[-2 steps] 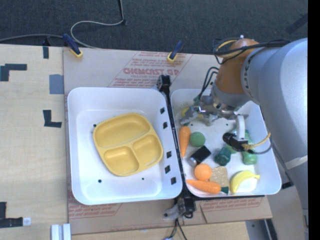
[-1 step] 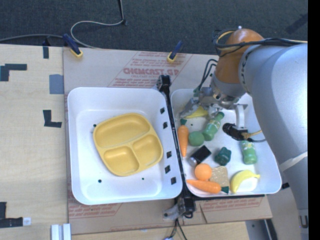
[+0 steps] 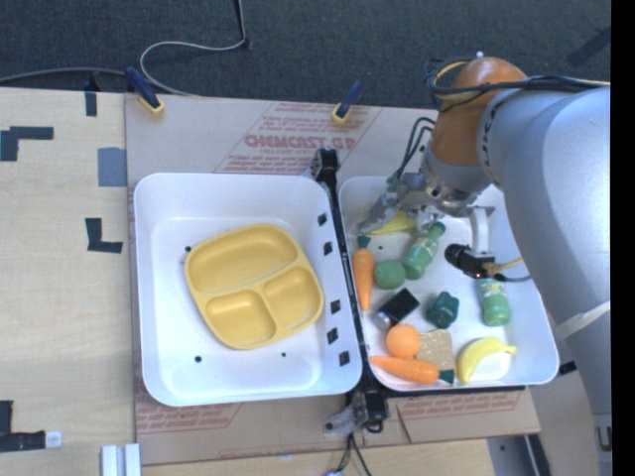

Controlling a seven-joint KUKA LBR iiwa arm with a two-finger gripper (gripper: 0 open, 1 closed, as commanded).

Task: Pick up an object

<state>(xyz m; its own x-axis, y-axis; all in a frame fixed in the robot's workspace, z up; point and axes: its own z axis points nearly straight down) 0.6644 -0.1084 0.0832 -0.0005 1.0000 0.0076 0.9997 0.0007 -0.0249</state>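
A grey robot arm's gripper (image 3: 390,209) hangs low over the right bin (image 3: 536,350), above a yellow piece (image 3: 395,224) among toy foods; whether its pincer is apart or together cannot be told. A yellow divided tray (image 3: 255,286) lies in the left bin (image 3: 159,296).

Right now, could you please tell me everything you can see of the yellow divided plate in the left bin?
The yellow plate looks like smooth, matte plastic: a rounded rectangle with a raised rim and three compartments, one long one along its upper side and two smaller ones below it. It lies flat, right side up, turned at a slant, near the middle of the left bin, resting on the bin floor. Its compartments hold nothing, and nothing else touches it.
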